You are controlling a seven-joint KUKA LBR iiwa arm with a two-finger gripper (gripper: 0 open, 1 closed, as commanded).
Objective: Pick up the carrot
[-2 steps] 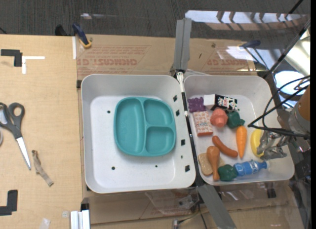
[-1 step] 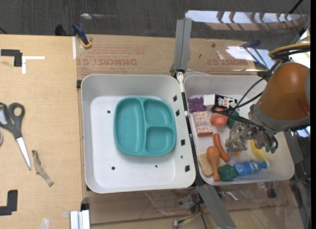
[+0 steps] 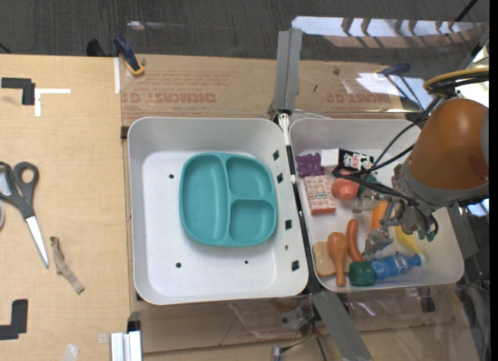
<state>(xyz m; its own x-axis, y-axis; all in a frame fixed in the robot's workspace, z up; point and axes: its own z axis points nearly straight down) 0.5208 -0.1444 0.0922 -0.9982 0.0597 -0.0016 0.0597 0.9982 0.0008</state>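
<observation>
The carrot (image 3: 339,255) is a tapering orange piece lying near the front of the right bin (image 3: 440,272), between a tan bread-like piece (image 3: 322,259) and a reddish sausage (image 3: 352,238). My gripper (image 3: 383,233) hangs low over the middle of that bin, to the right of the carrot and apart from it. A second small orange piece (image 3: 379,213) lies just under the wrist, partly hidden. The arm's orange band (image 3: 455,145) covers the bin's right side.
Purple grapes (image 3: 309,163), a black-and-white box (image 3: 355,159), a red patterned box (image 3: 319,194) and a red round fruit (image 3: 345,189) fill the right bin's back. A yellow banana (image 3: 407,236) and a blue bottle (image 3: 395,264) lie by the gripper. The left bin (image 3: 148,196) holds a teal tray (image 3: 229,198).
</observation>
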